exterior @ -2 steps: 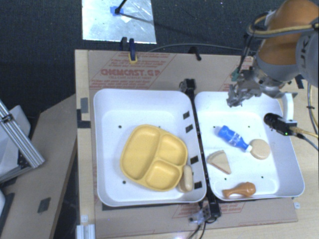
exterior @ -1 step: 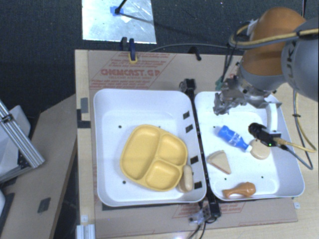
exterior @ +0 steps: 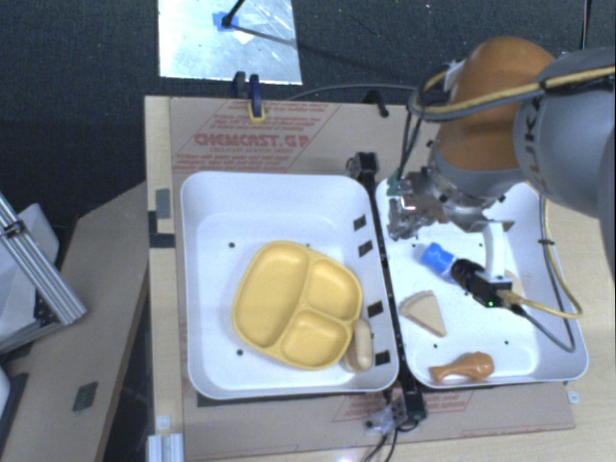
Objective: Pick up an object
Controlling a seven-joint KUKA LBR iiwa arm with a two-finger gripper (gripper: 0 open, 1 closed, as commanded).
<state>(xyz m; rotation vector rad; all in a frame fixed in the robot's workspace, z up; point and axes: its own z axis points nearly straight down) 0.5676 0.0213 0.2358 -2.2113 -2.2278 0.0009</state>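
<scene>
Camera view, claw: the claw (exterior: 404, 210) hangs low at the right bin's (exterior: 553, 354) far-left corner; whether it grips anything, I cannot tell.
Camera view, candidates: blue cylinder (exterior: 437, 257) just beside the claw; tan wedge (exterior: 424, 312) mid-bin; brown drumstick-shaped toy (exterior: 462, 366) at the near edge.
Camera view, left bin: yellow divided plate (exterior: 296, 304), beige piece (exterior: 360, 346) touching it.
Step advice: likely best to centre over the blue cylinder, clear of the black cable (exterior: 476, 282).
Writing: "CHEMCAST GP" on the board (exterior: 260, 133) along the worktop's far edge.
</scene>
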